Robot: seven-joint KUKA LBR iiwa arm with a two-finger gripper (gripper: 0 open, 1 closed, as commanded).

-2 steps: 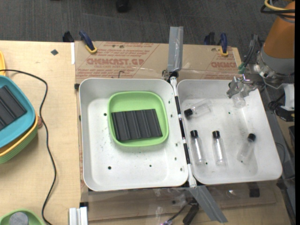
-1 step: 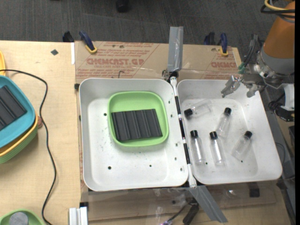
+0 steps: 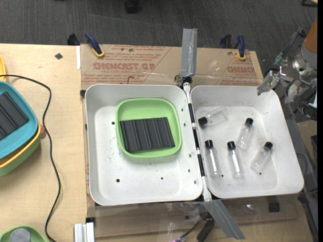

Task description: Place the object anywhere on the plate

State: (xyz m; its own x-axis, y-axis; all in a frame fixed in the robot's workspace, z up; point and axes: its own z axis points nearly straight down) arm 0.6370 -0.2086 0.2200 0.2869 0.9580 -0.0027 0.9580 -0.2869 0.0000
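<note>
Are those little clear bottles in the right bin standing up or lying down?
Lying down: all five vials rest on their sides on the right bin floor.

Red print reading "CHEMCAST" repeats across the brown cardboard sheet behind the bins; smaller lettering stays unreadable.

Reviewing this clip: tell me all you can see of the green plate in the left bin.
The green plate is a pale green, squarish dish with rounded corners and a raised rim, plastic by its look. It lies flat and upright on the floor of the left bin, towards the bin's far side and near the divider. A dark ribbed rectangular insert lies inside it, covering most of its base. None of the clear vials is on it; those lie in the right bin.
</note>
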